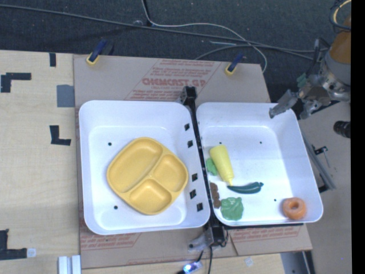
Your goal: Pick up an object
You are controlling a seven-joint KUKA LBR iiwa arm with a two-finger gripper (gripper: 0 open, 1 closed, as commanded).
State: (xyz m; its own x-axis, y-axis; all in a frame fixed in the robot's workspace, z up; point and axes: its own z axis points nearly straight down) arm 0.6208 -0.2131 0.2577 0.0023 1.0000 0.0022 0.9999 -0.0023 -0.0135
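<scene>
The gripper (292,108) hangs over the far right corner of the right bin (259,131), and its fingers (280,108) stand spread apart with nothing between them. Inside that bin, a yellow corn cob (222,162) lies near the left wall, partly over a small green piece (211,166). Just beside it rests a dark green pepper (247,188), with a brown piece (215,193) and a green leafy toy (232,208) nearer the front. An orange doughnut (294,208) sits in the front right corner. The left bin (97,131) holds a yellow divided plate (147,175).
</scene>
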